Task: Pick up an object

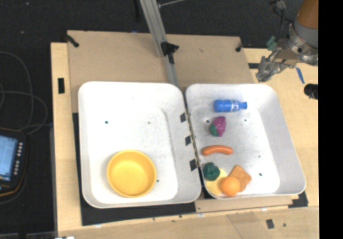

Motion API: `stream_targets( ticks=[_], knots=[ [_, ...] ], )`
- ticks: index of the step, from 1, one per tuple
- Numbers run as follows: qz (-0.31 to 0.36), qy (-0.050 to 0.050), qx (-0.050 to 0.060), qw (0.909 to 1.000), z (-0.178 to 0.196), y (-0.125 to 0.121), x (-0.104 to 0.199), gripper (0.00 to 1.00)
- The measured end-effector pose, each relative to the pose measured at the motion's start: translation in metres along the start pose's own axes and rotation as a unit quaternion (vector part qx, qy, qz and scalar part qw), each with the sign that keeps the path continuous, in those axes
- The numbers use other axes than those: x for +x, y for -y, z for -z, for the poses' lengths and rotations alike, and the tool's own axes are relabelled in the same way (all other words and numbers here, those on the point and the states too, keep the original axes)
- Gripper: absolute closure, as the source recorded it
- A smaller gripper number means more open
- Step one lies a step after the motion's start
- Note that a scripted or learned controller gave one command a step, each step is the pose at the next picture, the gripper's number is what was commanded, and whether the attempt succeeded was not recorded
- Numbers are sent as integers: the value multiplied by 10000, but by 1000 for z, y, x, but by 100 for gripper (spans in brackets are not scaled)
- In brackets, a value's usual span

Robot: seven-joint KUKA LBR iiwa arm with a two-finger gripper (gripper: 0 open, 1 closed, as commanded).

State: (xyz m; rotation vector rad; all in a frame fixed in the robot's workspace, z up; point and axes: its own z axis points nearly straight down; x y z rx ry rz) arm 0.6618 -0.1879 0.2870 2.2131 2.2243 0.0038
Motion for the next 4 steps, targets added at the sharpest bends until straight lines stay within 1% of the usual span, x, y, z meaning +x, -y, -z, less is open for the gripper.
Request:
stream_targets(
  ticks=[1,2,4],
  knots=[
    [4,-6,15,10000,5,4,51,100],
    [7,-10,22,10000,4,15,107,100],
    [6,-7,28,10000,-32,34,214,100]
  ],
)
